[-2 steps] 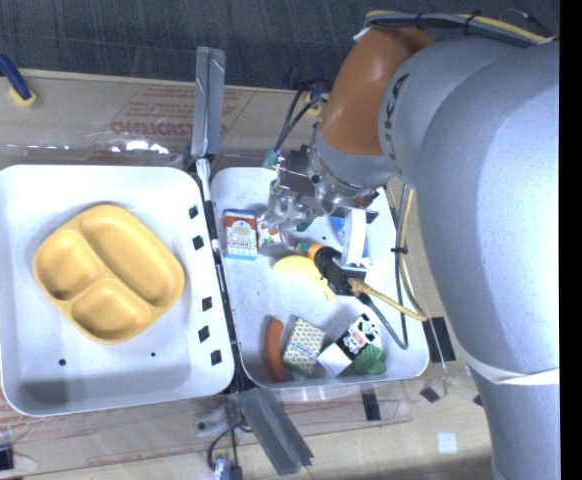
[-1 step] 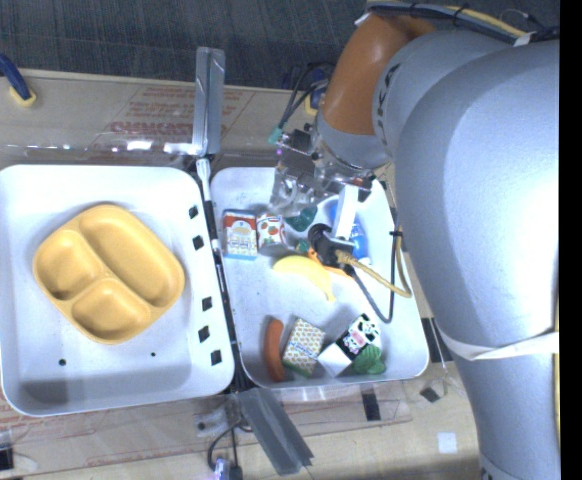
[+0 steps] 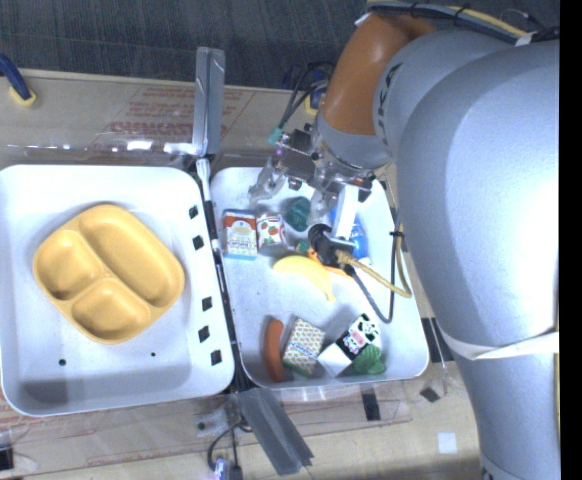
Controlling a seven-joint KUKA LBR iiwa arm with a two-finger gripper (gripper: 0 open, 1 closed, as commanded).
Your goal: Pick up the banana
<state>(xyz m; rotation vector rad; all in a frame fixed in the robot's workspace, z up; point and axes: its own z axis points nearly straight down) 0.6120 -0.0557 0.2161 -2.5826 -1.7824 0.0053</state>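
Yellow banana (image 3: 306, 272) near cartons (image 3: 241, 236) — labels unreadable.

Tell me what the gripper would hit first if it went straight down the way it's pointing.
Probably the small teal thing right under the gripper, not the banana, which lies a little to the side. Depth is unclear from this view.

Looking like robotics lab, grasping test cell. Large grey arm (image 3: 471, 188) with orange band reaching over board-topped bench (image 3: 121, 108). Left bin (image 3: 31, 368) and right bin (image 3: 256, 298), shallow and white, sitting side by side, metal strip (image 3: 209, 98) standing up between them. Yellow sectioned tray (image 3: 109, 270) lying in left bin; small toy foods and packets (image 3: 301, 343) lying jumbled in right bin. Blue clamp (image 3: 13, 78) gripping bench corner. Dark cables (image 3: 306, 78) trailing behind.
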